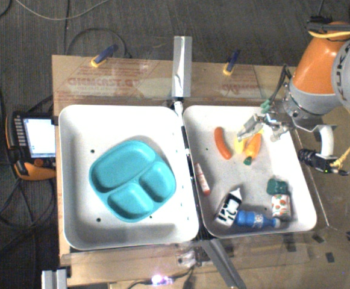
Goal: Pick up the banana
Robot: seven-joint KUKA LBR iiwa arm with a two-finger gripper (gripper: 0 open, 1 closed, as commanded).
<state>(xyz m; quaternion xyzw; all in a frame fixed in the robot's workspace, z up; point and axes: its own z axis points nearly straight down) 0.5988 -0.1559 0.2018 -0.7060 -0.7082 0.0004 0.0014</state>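
Note:
A sliver of the yellow banana [241, 139] shows in the right bin [301, 179], tucked just left of an orange carrot [253, 147] with a green tip. My gripper [260, 129] hangs over the bin's upper middle, directly above the banana and the carrot's top end. Its fingers [247, 127] are spread apart, and nothing is between them. The gripper covers most of the banana.
In the right bin lie an orange-red sausage [223, 143], a red and white marker [202, 179], a black and white carton [229, 208], a blue bottle [253, 220], a green block [277, 186] and a small can [281, 206]. The left bin [78, 209] holds a turquoise divided plate [134, 179].

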